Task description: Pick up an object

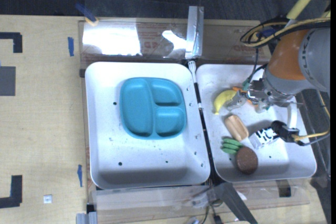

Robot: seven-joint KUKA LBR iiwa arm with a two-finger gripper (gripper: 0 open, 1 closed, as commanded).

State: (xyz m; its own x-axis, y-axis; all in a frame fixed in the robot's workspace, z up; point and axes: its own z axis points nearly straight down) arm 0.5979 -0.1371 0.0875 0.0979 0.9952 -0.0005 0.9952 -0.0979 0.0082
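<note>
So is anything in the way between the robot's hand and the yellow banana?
Nothing visible is. The end effector sits right beside the yellow toy banana in the right white bin. The tan bread roll, green piece and brown round ball lie nearer the front, off that path.

Several small objects are gathered in the right bin (299,165). A yellow banana (222,100) is lain curved in the upper middle, its lower tip pointed toward the bin's left wall. Just below it, a tan bread roll (236,127) is set at a slant. A green toy (229,145) with finger-like lobes is placed just under the roll, touching a round brown object (245,160) near the front wall. To the right of the roll, a white and black item (266,136) is seen on the floor; its form cannot be made out clearly.
</note>
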